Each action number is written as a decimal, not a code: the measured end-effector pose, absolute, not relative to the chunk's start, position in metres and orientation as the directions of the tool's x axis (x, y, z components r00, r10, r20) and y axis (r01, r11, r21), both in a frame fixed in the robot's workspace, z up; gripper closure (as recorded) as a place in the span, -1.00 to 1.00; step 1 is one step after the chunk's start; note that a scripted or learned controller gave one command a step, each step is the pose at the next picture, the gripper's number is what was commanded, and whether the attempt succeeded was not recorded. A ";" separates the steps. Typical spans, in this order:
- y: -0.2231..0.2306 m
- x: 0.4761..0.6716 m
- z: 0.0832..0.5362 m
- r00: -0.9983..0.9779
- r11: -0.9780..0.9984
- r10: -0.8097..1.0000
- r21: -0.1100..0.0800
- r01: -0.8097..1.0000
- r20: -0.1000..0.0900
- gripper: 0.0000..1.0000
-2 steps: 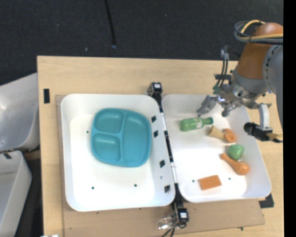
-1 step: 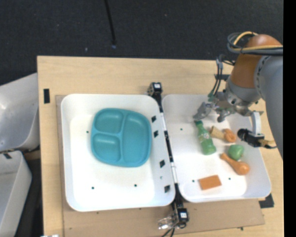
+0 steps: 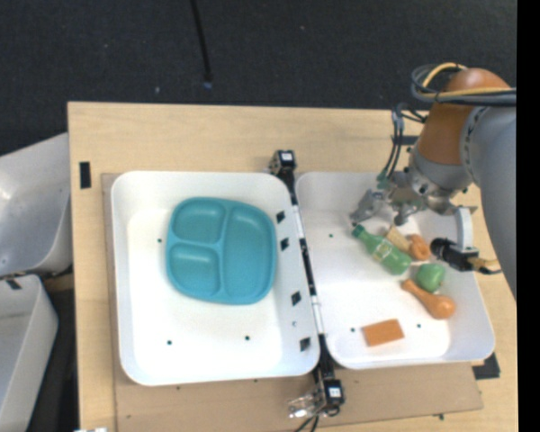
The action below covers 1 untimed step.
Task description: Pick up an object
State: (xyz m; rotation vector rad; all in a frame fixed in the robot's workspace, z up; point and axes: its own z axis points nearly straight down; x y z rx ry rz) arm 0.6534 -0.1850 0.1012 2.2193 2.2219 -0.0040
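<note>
My gripper (image 3: 383, 211) hangs over the back of the right bin (image 3: 342, 196), open, with nothing between its fingers. Just below it lies a green bottle (image 3: 384, 248), slanting toward the front right. A small orange and tan piece (image 3: 412, 243) sits against the bottle's right side. Further forward lies a toy with a green top and an orange body (image 3: 431, 289). A flat orange block (image 3: 382, 332) rests near the bin's front edge.
A teal divided plate (image 3: 221, 248) lies in the left bin (image 3: 135, 331). A raised divider with black clips (image 3: 301, 268) runs between the two bins. The grey arm with its orange band (image 3: 454, 124) comes in from the right.
</note>
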 end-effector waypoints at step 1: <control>-0.186 0.654 0.113 -0.003 0.003 1.000 0.002 1.000 -0.005 1.00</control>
